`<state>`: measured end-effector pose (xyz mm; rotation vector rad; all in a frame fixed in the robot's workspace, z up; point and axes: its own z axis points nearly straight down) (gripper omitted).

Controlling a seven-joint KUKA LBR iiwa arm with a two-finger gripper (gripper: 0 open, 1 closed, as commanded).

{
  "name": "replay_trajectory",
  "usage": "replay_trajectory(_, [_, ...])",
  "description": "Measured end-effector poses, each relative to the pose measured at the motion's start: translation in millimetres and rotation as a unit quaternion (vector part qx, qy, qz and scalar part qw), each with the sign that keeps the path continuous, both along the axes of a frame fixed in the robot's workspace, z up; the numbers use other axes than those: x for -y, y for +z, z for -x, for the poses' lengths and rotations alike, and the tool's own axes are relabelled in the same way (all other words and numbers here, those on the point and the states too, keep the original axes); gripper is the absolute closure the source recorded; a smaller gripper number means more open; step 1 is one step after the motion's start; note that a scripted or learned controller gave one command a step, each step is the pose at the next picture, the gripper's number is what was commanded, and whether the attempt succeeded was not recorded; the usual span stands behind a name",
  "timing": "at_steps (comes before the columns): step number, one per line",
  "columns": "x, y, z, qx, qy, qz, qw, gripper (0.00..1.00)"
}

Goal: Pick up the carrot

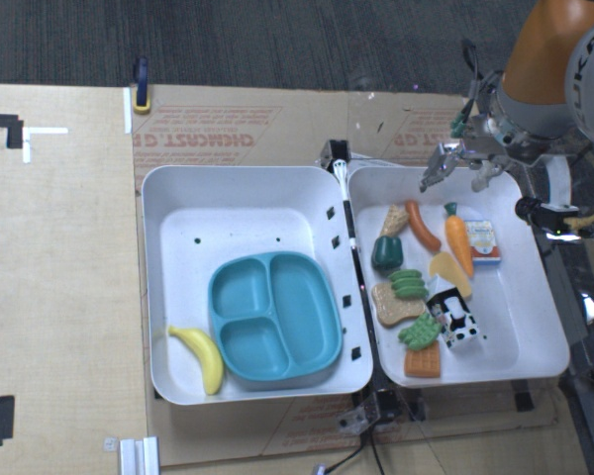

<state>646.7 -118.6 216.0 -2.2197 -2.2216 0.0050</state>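
Observation:
The carrot (pixel 459 242) is orange with a green top and lies lengthwise in the right bin (pixel 535 310), among other toy food. My gripper (pixel 462 167) hangs over the bin's far edge, above and behind the carrot's green end. Its two fingers (pixel 437 168) stand apart, open, with nothing between them.
Close around the carrot lie a red sausage (pixel 423 227), a small carton (pixel 482 240), a yellow piece (pixel 447 270), a green pepper (pixel 387 253), bread, greens and a black-and-white toy. The left bin (pixel 178 216) holds a blue divided plate (pixel 274 315) and a banana (pixel 205 355).

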Motion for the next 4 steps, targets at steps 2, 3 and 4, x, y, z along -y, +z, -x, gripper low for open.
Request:
replay_trajectory(2, [68,-120,55,0.013,0.276,-0.0159,0.9608,0.0])
replay_trajectory(3, [66,-123,122,0.003,0.336,-0.0009,0.9418,0.0])
replay_trajectory(4, [67,-113,120,0.005,0.332,0.0006,0.9432,1.0])
